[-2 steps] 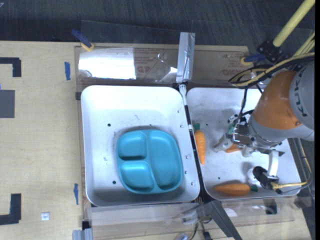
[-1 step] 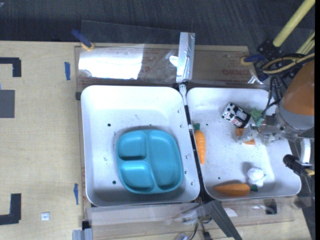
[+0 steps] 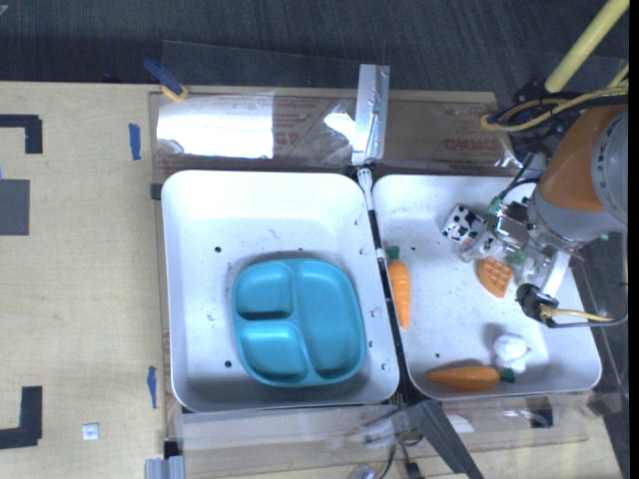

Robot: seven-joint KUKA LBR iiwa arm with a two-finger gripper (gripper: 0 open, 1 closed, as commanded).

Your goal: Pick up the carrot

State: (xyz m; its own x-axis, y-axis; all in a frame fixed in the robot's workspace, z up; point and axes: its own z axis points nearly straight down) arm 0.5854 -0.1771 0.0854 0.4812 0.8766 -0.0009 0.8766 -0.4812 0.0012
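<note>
The grey arm enters from the right edge of the frame, its orange band [image 3: 577, 173] high at the upper right. The wrist slants down and leftward (cables trailing beside it) toward the centre right of the frame, where the gripper [image 3: 496, 230] sits low, its tip pointing left.

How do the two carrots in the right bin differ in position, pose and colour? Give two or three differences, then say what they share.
The carrot by the divider lies lengthwise along the bin's left wall; the carrot at the front lies crosswise near the front edge. The divider carrot is lighter orange; the front carrot is darker, reddish orange. The front carrot lies next to a white object; the divider carrot lies alone. Both are orange, tapered, and lie flat in the right bin.
</note>
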